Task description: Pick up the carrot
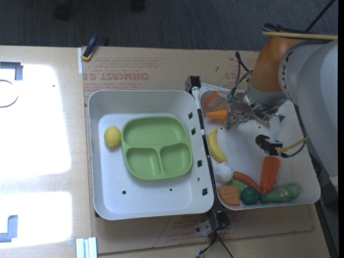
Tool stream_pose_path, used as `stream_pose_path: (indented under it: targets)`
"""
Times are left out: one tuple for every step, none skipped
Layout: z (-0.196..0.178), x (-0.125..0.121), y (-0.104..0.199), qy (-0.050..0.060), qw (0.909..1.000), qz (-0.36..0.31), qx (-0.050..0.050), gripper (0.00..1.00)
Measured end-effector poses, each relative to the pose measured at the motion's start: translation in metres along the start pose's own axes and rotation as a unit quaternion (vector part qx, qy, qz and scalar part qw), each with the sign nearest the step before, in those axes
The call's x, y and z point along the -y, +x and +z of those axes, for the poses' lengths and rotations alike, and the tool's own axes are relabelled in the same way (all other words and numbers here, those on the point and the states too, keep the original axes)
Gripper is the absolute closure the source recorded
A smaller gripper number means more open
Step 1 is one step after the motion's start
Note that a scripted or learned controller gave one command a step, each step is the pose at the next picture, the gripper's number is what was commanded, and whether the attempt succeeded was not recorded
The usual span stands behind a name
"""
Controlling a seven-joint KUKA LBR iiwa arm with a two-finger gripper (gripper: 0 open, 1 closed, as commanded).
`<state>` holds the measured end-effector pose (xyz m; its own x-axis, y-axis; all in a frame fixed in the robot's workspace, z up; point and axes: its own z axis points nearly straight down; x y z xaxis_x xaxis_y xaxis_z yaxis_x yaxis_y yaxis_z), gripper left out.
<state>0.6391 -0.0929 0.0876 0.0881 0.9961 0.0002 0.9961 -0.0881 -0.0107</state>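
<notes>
Two white bins sit side by side; taking the banana (pixel 216 145) in the right bin (pixel 301 160) as landmark, one carrot (pixel 217 113) lies just above it, beside the gripper (pixel 232 117), whose jaw state I cannot tell. Below the banana lie one white ball (pixel 223 172), one waffle (pixel 229 195), and several more vegetables. To its left, the left bin (pixel 107 192) holds one green tray (pixel 157 147) and one lemon (pixel 112 136).

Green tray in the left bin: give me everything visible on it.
The green tray is a light green, matte, plastic-looking sectioned plate with rounded corners and a raised rim. It has three compartments: one wide one along the far side and two smaller ones side by side on the near side. It lies flat, turned slightly askew, on the floor of the left bin, right of centre. A lemon sits against its left edge, seemingly touching the rim.
</notes>
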Motion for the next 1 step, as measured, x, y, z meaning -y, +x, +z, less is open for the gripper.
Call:
stream_pose_path:
  targets:
    - [0.0015, -0.0120, -0.0004, 0.020, 0.9865, 0.163, -0.002, 1.00]
